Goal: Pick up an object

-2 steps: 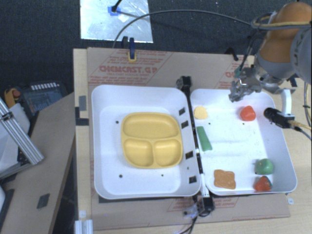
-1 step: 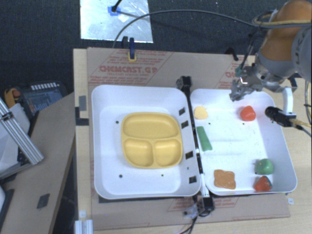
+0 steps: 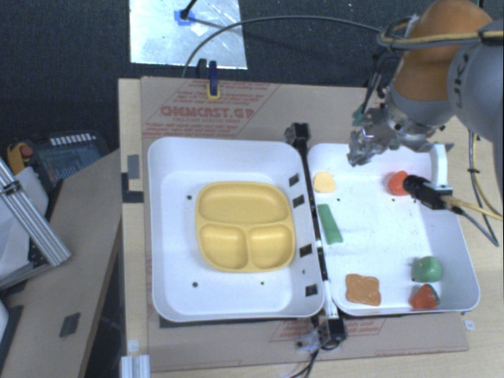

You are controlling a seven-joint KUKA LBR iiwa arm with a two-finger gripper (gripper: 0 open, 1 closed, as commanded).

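Gripper point(image 3: 358, 157) hangs over back edge of right bin point(image 3: 465, 278), fingers pointing down; can't tell how far apart, nothing seen between them. Pale yellow round piece point(image 3: 324, 182) lies just below-left of it. Green stick point(image 3: 329, 224) near divider. Orange-red item point(image 3: 397, 182), green item point(image 3: 428, 268), red item point(image 3: 425, 296), tan slice point(image 3: 363, 289) spread around same bin. Left bin point(image 3: 169, 164) holds yellow 3-compartment tray point(image 3: 244, 225).
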